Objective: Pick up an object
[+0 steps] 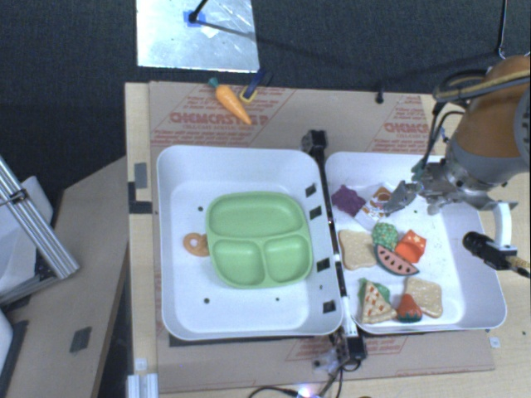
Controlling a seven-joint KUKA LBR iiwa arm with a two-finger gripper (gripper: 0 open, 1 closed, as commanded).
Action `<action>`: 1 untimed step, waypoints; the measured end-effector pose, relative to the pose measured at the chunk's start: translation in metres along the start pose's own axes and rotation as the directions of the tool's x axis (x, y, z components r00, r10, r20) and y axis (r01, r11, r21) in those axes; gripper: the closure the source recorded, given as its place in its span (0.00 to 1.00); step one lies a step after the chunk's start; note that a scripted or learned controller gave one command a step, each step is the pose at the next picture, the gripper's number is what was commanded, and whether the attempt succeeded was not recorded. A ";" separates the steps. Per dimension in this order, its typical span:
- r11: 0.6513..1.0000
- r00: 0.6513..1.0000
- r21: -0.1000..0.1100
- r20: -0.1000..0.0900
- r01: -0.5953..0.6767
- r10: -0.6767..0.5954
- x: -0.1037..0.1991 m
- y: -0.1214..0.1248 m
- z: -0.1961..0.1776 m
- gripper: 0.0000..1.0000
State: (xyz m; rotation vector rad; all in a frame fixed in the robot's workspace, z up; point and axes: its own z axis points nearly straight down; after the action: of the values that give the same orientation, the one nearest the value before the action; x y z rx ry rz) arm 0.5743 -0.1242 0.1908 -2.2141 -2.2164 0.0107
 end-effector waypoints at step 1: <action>1.000 1.000 -0.012 0.002 0.002 -0.002 0.000 0.003 -0.006 0.00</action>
State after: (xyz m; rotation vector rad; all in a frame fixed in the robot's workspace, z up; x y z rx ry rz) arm 0.5772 -0.1242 0.1971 -2.2189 -2.2258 -0.0011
